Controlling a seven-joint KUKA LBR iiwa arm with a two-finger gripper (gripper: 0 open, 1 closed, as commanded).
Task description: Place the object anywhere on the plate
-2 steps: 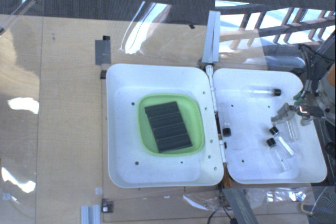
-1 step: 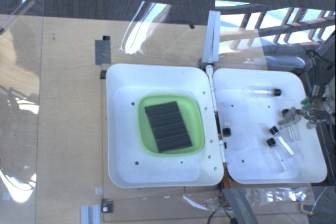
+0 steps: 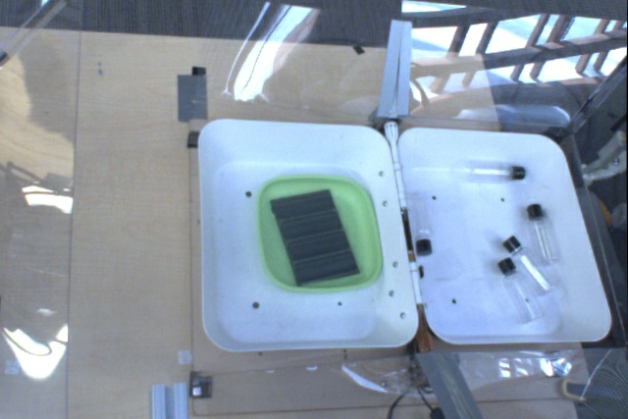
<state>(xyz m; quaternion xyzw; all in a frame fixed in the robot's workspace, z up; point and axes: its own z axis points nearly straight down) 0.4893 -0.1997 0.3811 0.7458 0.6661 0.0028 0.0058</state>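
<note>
Plate [image 3: 365, 221], green, bears a dark ridged block [image 3: 313, 237] in the left bin [image 3: 226, 240]; capped clear vials [image 3: 523, 263] lie in the right bin [image 3: 579, 309].

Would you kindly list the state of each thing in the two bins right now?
Green plate: flat in the left bin, bearing a dark ridged block.
Vials with black caps: capped, lying on their sides in the right bin, apart from one another.
Loose black cap: by the right bin's left wall.
</note>
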